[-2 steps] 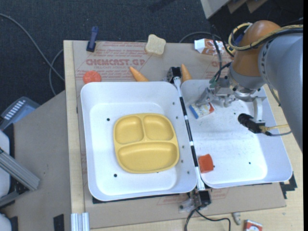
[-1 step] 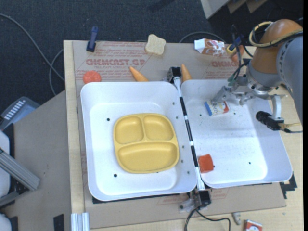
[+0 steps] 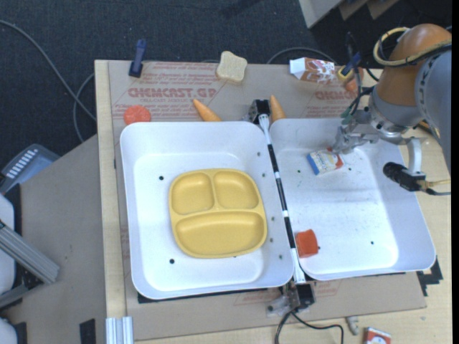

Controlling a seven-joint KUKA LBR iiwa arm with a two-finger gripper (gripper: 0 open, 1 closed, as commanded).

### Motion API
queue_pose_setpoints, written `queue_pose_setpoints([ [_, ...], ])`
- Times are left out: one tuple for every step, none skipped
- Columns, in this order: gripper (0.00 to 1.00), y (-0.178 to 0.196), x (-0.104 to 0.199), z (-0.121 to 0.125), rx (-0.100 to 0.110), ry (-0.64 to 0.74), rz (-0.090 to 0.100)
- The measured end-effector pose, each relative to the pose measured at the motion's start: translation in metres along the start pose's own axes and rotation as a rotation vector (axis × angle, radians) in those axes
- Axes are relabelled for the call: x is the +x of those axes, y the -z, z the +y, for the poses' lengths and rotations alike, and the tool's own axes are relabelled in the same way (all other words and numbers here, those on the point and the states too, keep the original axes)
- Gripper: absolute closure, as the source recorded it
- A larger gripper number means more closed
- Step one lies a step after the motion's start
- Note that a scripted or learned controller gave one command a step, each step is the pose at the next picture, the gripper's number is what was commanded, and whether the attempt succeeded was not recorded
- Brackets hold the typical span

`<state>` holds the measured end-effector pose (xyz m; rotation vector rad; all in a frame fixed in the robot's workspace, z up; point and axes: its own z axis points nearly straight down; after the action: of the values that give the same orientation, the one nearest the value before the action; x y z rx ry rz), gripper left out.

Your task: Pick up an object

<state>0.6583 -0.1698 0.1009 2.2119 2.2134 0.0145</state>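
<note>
Divided tray (image 3: 216, 212) in left bin (image 3: 140, 192), small carton (image 3: 324, 162) in right bin (image 3: 401, 242), block (image 3: 307, 242) at its left edge

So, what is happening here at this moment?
A grey robot arm reaches in from the right, over the right bin. Its pincer is low, just beside a small white and blue packet near the bin's far side. Nothing looks lifted yet. An orange block lies at this bin's left edge, and a yellow divided tray sits in the left bin.
</note>
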Motion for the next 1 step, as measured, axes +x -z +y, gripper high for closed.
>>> queue_pose_setpoints([
  [0.0, -0.0002, 0.0001, -0.0002, 0.001, 0.0, 0.0],
])
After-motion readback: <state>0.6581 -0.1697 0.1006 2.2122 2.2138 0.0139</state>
